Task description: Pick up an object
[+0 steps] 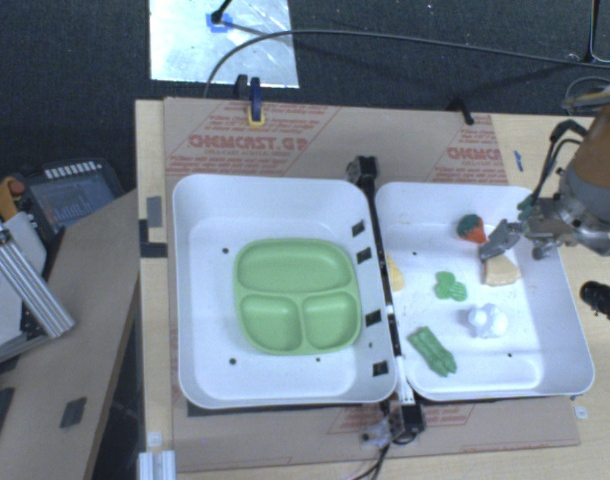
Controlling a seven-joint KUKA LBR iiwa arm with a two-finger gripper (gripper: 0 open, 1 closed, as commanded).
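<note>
The gripper hangs low over the right bin, near its right edge and toward the far side. Its two fingers are spread apart with nothing between them: one fingertip points leftward, the other sits closer to the bin's right wall.

Just below the gripper lies a pale tan wedge, flat-faced and roughly triangular, like a slice of cheese; its upper edge sits right by the left fingertip, and contact cannot be told.

Toward the far edge of this bin rests a small red-orange piece with a green top. Near the bin's middle sits a bright green clustered piece, beside it a white knobbly lump, and at the near left corner a long green piece.

The left bin carries a light green divided plate at its centre.
</note>
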